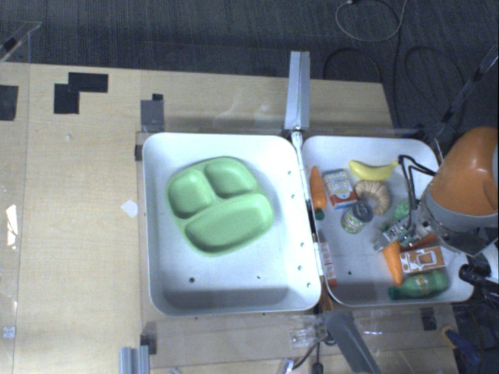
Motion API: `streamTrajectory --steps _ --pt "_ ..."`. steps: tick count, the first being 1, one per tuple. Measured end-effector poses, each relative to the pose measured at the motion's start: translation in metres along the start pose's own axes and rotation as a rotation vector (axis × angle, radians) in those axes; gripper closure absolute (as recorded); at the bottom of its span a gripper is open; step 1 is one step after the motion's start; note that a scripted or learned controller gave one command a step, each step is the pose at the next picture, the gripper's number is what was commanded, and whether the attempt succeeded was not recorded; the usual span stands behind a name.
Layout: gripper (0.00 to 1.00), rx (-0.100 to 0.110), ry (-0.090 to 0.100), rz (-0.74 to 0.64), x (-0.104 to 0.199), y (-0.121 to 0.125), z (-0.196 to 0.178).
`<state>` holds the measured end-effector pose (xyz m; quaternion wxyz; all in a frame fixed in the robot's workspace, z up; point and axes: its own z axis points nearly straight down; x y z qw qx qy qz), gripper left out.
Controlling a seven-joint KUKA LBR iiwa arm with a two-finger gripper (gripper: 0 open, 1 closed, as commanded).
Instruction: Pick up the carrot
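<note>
The nearer carrot (393,262) lies just below my gripper (401,228) in the right bin (366,283), its long axis running up-down. Whether my grip is open, I cannot tell.

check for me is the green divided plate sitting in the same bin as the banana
No, the green divided plate lies alone in the left bin, while the banana is in the right bin.

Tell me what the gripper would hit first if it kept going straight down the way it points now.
Probably the carrot lying near the front of the right bin. The gripper sits just above its upper end, beside the orange carton. Depth is hard to judge from this slanted view, so it might land on bin floor instead.
</note>
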<state>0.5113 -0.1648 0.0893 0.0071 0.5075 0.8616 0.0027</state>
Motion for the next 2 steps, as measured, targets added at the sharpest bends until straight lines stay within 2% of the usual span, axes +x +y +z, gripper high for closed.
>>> streamTrajectory --steps 1,2 --pt "1.00 0.003 0.005 -0.214 0.069 0.050 -0.124" --pt "1.00 0.004 0.007 -0.201 0.136 0.073 -0.151"
